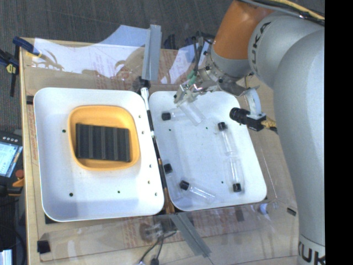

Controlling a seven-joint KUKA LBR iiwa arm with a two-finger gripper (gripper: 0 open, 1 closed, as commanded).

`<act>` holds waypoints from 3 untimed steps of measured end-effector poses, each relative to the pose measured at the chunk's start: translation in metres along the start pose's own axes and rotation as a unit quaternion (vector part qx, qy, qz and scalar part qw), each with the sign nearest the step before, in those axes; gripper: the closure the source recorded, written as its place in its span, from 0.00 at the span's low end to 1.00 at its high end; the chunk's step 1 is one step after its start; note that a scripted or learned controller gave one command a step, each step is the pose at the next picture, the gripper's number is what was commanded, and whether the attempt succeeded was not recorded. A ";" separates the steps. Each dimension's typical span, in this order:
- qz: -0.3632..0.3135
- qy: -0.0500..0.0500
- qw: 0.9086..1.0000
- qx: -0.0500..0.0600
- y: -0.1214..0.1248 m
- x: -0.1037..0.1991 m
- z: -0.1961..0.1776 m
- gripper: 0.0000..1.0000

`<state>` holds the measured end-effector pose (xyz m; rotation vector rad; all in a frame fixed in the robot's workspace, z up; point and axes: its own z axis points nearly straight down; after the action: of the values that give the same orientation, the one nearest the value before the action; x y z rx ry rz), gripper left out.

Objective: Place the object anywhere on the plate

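Note:
A yellow plate (102, 114) with a dark ribbed insert (103, 141) lies in the left bin (55, 186). Several clear tubes with black caps lie in the right bin (204, 153): one near the back left (185, 114), two end to end on the right (226, 142) (235, 173), and one at the front (197, 191). My gripper (189, 91) hangs over the back edge of the right bin, just above the back-left tube. Nothing visible is held in it.
A small black cap (167, 169) lies by the right bin's left wall. A black fitting (246, 117) sticks out from the arm over the bin's right side. Papers (83, 57) and a grey bar (151, 51) lie behind the bins.

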<state>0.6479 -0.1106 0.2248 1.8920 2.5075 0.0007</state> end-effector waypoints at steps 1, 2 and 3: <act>-0.130 0.001 0.992 0.002 0.018 0.030 0.033 1.00; -0.269 0.001 0.963 0.002 0.023 0.048 0.033 1.00; -0.322 0.001 0.947 0.001 -0.013 0.074 0.033 1.00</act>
<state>0.6150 -0.0431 0.1917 0.9859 2.9852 -0.0013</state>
